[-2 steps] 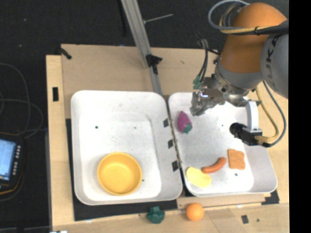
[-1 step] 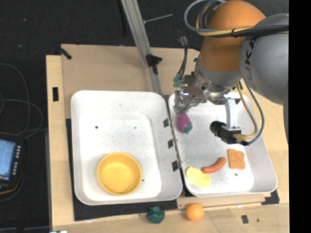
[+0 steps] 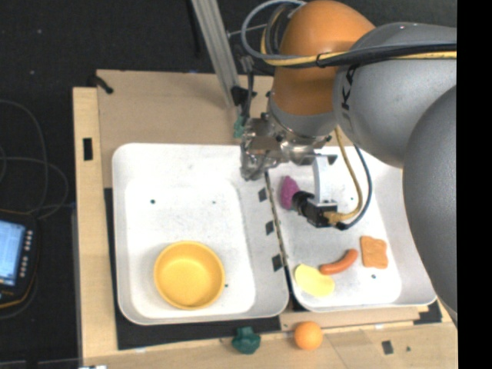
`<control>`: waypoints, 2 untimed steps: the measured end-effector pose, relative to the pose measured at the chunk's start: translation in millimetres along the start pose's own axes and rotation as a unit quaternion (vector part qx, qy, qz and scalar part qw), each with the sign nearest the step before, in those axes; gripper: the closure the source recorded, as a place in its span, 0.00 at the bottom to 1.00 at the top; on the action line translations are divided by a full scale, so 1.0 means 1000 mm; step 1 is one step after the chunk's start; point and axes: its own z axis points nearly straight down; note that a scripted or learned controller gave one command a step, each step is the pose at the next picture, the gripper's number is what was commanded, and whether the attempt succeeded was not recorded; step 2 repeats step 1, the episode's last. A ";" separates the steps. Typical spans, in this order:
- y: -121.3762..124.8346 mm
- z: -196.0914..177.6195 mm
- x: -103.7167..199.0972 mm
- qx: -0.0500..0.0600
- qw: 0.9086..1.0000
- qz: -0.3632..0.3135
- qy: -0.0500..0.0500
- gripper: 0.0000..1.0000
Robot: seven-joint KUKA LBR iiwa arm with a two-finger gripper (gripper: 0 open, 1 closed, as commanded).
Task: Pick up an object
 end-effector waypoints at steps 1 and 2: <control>0.000 -0.001 -0.003 0.000 1.000 0.002 0.000 0.00; 0.000 -0.001 -0.003 0.000 1.000 0.002 0.000 0.00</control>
